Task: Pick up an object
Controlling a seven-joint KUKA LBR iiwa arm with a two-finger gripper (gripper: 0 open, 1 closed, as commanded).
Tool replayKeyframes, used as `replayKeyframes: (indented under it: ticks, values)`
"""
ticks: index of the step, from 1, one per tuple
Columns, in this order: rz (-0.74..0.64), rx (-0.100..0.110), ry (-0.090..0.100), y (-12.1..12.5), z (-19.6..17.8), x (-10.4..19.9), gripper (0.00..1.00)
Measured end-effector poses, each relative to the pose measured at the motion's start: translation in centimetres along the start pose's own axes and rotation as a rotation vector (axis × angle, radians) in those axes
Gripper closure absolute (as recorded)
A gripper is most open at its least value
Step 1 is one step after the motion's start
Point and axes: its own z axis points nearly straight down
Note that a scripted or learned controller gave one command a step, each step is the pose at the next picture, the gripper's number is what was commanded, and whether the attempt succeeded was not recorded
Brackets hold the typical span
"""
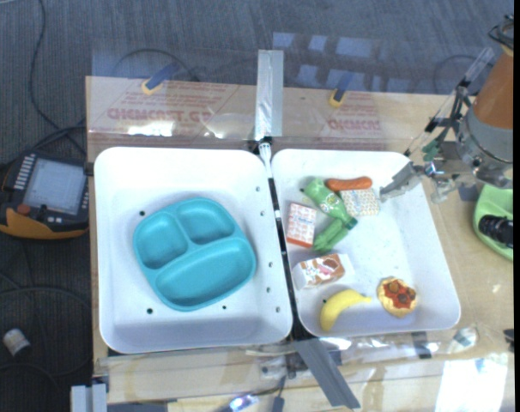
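Observation:
The right bin point(440, 256) holds several toy foods. An orange-red sausage point(350, 184) lies at the back beside a speckled cracker packet point(360, 202) and two green pieces point(324, 197) point(335, 228). A red-and-white box point(300, 224) lies by the left wall, with a white packet point(320, 269) below it. A yellow banana point(341, 305) and a small pizza point(397, 294) lie near the front. My gripper point(410, 176) hangs over the bin's back right corner, just right of the cracker packet, with nothing seen in it. The arm's orange band point(500, 93) is at the right edge.
The left bin point(114, 178) holds a teal divided plate point(194, 251). A metal strip point(269, 93) runs back from the seam between the bins. A green device point(498, 221) sits on the bench right of the right bin. A handheld pendant point(41, 197) lies on the floor at left.

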Motion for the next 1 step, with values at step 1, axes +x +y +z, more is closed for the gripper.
replayKeyframes:
  ticks: [1]
  values:
    - [-0.062, 0.001, 0.001, 3.23, 11.94, 3.62, 0.0]
